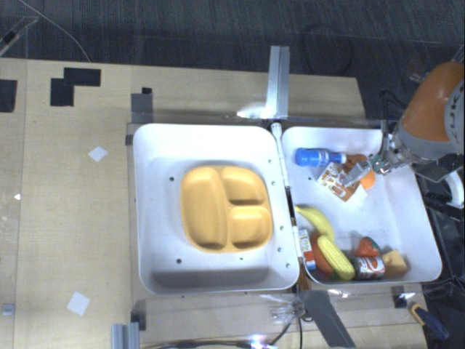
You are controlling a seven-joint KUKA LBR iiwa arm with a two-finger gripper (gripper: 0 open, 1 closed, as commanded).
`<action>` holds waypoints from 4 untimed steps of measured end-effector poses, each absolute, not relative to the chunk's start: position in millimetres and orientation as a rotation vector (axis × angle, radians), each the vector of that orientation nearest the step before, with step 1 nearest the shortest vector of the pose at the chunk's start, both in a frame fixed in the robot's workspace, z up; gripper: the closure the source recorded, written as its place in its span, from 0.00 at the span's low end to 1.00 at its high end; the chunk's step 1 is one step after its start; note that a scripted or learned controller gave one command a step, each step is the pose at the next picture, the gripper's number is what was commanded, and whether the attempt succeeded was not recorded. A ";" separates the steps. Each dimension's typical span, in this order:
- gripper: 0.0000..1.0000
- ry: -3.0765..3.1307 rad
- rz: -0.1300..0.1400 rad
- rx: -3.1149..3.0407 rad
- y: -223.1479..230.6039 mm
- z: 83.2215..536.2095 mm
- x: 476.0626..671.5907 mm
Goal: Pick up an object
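**One packet under the gripper, seven loose items in the right bin**

One small orange-and-white packet lies flat in the upper part of the right bin, just below a blue bottle lying on its side. It is judged the likeliest target, since the gripper is lowered at its right edge, beside a small orange piece. Whether anything is clasped there cannot be told, the tip being too small and dark.

Five further items are crowded into the bin's lower corner, probably where they slid: one banana, one corn cob, one red-labelled can, one red piece and one tan block.

One yellow divided tray is set alone in the left bin, well apart from the arm.
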State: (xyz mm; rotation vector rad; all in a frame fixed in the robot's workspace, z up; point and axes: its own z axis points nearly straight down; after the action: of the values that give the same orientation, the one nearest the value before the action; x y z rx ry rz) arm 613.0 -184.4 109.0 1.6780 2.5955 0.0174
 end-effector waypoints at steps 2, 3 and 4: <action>0.00 2.594 0.026 1.656 -182.0 120.3 618.3; 0.00 2.519 0.004 1.866 -204.6 85.6 626.2; 1.00 2.520 0.006 1.849 -204.5 97.0 629.8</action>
State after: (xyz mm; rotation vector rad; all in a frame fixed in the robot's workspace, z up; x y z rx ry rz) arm 629.8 -204.5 97.0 1.8494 2.5201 0.0060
